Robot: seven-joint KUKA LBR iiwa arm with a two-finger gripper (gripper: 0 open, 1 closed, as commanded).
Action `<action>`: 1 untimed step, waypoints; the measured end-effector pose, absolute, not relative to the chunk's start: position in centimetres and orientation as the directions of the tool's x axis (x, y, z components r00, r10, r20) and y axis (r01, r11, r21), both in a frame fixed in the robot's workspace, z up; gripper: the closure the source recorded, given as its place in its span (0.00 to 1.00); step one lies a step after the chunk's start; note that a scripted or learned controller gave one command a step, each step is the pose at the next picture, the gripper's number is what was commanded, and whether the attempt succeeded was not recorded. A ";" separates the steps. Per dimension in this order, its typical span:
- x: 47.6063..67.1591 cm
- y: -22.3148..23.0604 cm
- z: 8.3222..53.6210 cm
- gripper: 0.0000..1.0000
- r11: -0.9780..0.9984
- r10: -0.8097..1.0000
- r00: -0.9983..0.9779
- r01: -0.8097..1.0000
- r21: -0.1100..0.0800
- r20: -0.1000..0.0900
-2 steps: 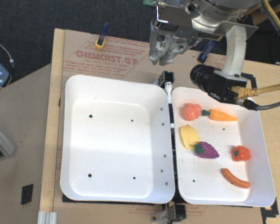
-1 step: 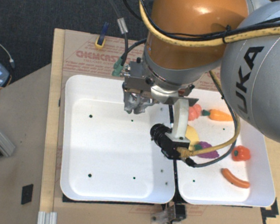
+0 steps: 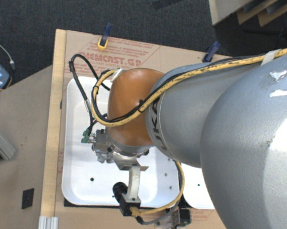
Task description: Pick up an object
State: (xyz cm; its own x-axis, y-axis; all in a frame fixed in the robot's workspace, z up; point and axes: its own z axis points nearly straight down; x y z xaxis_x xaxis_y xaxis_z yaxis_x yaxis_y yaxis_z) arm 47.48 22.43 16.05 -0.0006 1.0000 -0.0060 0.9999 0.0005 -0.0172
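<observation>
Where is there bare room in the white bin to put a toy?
The left bin has bare floor along its left wall and bottom-left corner. Its middle is crowded under the arm.

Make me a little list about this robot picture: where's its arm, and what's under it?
arm: grey with an orange band, reaching in from the right
gripper: below the orange band, over the left bin
holding something: cannot tell
left bin: white and shallow, largely covered by the arm
right bin: white, a corner peeks out beneath the arm
bench: brown board under both bins
clamps: two blue ones on the board's far edge
</observation>
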 end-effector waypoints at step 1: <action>48.1 22.5 30.0 1.00 0.001 1.000 -0.001 1.000 0.014 0.007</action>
